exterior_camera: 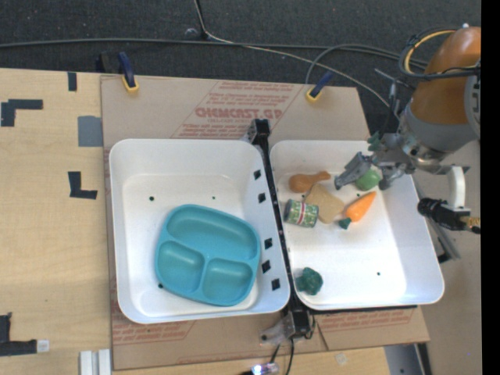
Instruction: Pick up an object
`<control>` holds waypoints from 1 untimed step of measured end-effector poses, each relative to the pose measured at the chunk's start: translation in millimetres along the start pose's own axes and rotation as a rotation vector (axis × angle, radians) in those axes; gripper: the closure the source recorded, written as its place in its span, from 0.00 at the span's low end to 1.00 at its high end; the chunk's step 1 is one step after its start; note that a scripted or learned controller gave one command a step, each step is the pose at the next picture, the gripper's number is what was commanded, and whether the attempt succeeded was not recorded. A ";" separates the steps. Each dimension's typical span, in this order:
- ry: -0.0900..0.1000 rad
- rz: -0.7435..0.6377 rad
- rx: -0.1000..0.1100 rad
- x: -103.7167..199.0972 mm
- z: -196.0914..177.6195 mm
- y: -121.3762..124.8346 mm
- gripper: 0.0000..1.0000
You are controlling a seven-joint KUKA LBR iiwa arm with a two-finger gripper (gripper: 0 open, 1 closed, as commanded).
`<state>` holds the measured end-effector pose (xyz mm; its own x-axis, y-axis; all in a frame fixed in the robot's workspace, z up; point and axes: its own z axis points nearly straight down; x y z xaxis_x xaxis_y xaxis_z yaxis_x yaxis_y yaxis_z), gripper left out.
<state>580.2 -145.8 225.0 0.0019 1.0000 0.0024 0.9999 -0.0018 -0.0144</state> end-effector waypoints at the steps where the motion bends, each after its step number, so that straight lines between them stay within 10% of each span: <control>1: -0.002 -0.003 -0.013 0.4 -7.5 2.6 0.00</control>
<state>583.0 -145.4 232.4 -0.0016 1.0000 0.0003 1.0000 0.0016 -0.0013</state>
